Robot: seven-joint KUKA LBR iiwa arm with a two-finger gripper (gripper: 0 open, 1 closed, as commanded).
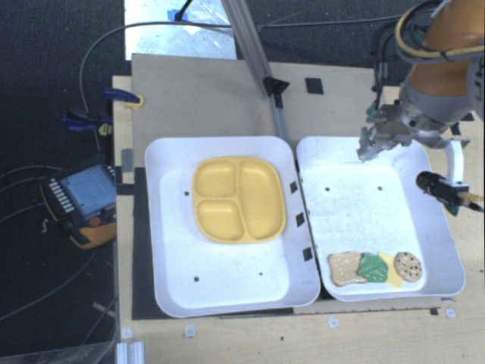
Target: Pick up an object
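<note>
My gripper (pixel 365 152) hangs over the far edge of the right bin (pixel 356 226), with its tips pointing down toward the bin's back rim. Nothing shows between its tips. At that bin's near edge lies a row of toy food: a slice of toast (pixel 345 268), a green leaf piece (pixel 373 266), a yellow piece (pixel 392 273) partly under the leaf, and a chocolate-chip cookie (pixel 408 265). All of these lie well away from the gripper, toward the front.
A yellow divided plate (pixel 238 199) with three compartments sits in the left bin (pixel 174 264). A slanted metal pole (pixel 254 44) rises behind the bins. Clamps and a blue device lie off the bench to the left.
</note>
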